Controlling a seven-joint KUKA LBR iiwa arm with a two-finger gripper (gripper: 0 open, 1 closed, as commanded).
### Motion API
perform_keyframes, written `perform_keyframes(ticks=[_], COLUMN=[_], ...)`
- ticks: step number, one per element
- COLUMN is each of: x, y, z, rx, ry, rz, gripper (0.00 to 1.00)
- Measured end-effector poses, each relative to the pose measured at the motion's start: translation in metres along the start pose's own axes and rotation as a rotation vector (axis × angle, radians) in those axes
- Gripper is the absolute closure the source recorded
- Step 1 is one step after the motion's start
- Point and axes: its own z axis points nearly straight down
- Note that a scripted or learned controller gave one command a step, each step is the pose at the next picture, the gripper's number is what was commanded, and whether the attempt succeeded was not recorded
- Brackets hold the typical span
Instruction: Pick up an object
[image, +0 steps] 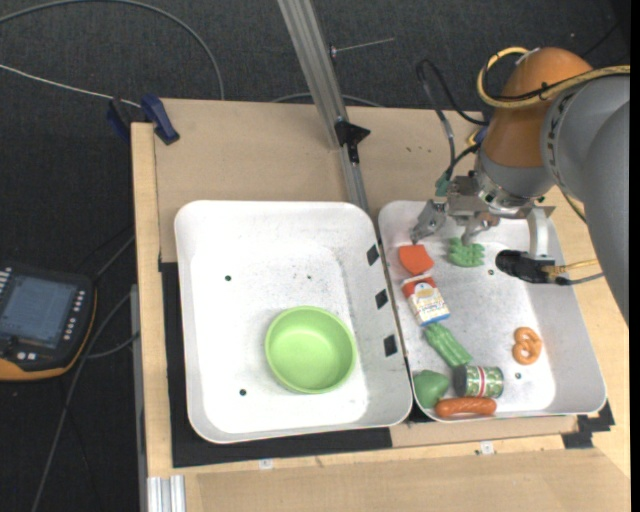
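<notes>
My gripper (448, 231) hangs over the back of the right bin (560, 330), open, with nothing between its fingers. Just in front of its right finger lies a small green spiky toy (465, 252). An orange-red block (416, 259) sits just below its left finger. Further forward are a white and red carton (427, 301), a green cucumber (448, 347), a green pepper-like piece (430, 386), a small can (482, 380), a red sausage (465, 407) and a pretzel (526, 345).
The left bin (230, 250) holds a light green bowl (310, 348). A metal pole (325, 80) rises behind the two bins. The arm's grey and orange body (540, 110) stands over the right bin's back right corner, and a black fitting (520, 265) sticks out beside the gripper.
</notes>
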Motion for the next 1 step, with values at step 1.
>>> perform_keyframes(ticks=[1], x=[0.0003], y=[0.0015], z=[-0.0136], rx=[-0.006], ry=[0.0], rz=[-0.001], gripper=[1.0])
